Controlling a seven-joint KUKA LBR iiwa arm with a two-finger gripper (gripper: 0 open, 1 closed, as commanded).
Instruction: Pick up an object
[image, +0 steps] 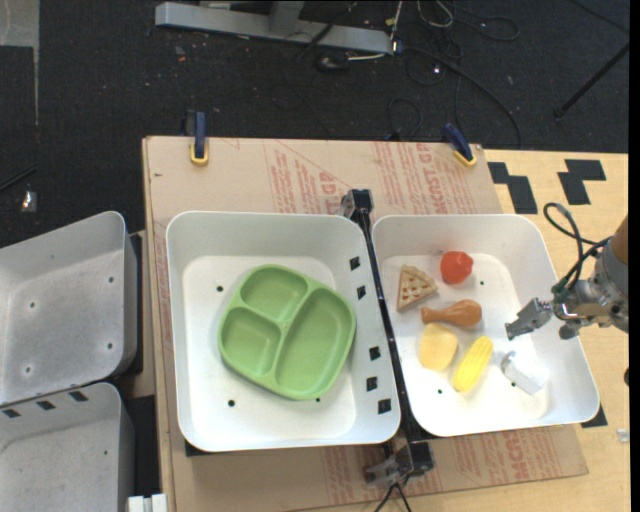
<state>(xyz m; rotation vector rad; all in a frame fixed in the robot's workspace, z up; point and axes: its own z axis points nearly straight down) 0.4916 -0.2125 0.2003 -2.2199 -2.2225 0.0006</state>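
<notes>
Approach step, I judge; gripper (527, 322) hovers over right bin (570, 390), holding nothing; its opening I cannot tell; next, descend onto corn (473, 363).

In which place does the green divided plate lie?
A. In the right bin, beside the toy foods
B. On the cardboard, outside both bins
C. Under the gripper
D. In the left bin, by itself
D: the green divided plate lies flat in the left bin, while the toy foods, such as the corn cob and the drumstick, lie in the right bin.
</notes>
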